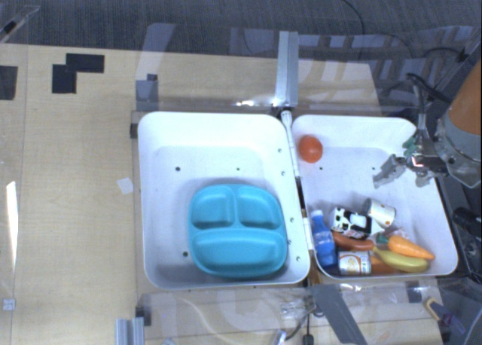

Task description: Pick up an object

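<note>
Toys [369, 242], about seven, crowd the right bin's [354, 144] lower corner, below the pincer [403, 169], whose fingers hang apart; one blue tray [237, 230] fills the left bin [162, 200].

Pale wooden bench [68, 185], two white bins [154, 208] [354, 136] side by side

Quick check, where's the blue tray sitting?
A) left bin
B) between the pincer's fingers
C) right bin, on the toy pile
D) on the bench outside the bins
A: the blue tray lies flat on the floor of the left bin, toward its near side, while the toys are piled in the right bin.
</note>
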Action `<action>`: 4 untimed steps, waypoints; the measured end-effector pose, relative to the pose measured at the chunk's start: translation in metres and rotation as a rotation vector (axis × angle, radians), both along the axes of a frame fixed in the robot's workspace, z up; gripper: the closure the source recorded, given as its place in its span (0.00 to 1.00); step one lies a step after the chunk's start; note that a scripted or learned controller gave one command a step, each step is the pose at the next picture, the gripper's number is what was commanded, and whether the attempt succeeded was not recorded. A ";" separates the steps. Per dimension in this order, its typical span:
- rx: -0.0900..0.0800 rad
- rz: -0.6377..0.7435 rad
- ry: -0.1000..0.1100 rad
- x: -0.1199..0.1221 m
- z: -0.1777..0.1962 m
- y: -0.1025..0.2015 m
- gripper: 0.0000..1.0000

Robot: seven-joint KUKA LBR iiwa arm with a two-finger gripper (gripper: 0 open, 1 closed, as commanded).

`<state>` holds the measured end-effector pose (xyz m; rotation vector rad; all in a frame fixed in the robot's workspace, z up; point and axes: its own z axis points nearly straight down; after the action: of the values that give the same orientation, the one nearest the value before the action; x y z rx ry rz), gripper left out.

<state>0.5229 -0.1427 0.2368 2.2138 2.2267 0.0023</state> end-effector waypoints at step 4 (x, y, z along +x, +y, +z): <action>-0.001 -0.134 -0.015 0.008 -0.136 -0.033 1.00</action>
<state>0.5305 -0.1762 0.1011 2.3492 2.0659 0.0179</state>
